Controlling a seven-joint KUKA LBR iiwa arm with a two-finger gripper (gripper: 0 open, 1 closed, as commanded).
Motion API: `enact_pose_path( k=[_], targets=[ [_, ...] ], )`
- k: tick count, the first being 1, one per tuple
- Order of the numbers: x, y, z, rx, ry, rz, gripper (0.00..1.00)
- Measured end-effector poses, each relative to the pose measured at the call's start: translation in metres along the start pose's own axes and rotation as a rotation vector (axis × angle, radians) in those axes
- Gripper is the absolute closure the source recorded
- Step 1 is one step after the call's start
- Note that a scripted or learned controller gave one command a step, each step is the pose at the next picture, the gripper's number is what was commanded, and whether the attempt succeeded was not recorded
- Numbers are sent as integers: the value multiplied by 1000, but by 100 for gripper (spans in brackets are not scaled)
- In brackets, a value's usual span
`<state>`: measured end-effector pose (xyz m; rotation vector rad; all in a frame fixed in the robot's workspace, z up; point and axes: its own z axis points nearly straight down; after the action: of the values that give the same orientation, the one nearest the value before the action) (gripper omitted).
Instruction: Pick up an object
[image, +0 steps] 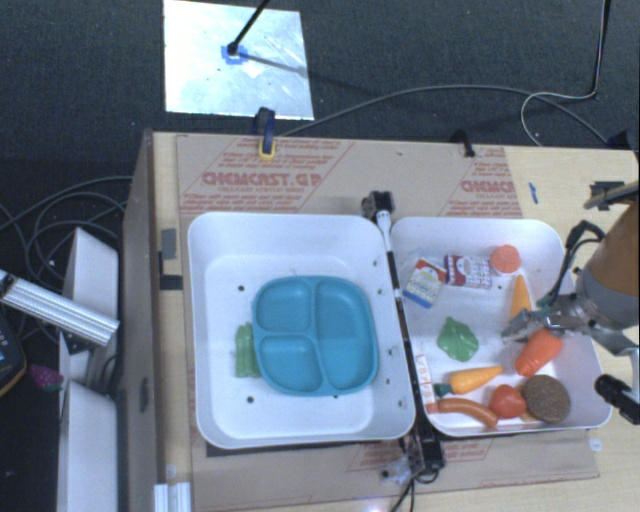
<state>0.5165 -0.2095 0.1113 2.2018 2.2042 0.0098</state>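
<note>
Carrot (540, 351), orange-red, lies in the right bin (578, 425) near the table's right edge, touching the gripper (527, 324), which reaches in from that side; whether its jaws are spread or pinching I cannot tell. Judging by this, the grasp is being attempted; lifting straight up comes next. The bin wall, brown round (546, 397) and tomato (507, 400) crowd it closely.
</note>
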Motion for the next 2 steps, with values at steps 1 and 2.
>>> enact_pose_path(
  k=[1, 2],
  targets=[
    [-3, -21, 5, -13, -8, 0, 0],
    [-5, -17, -7, -24, -14, 0, 100]
  ],
)
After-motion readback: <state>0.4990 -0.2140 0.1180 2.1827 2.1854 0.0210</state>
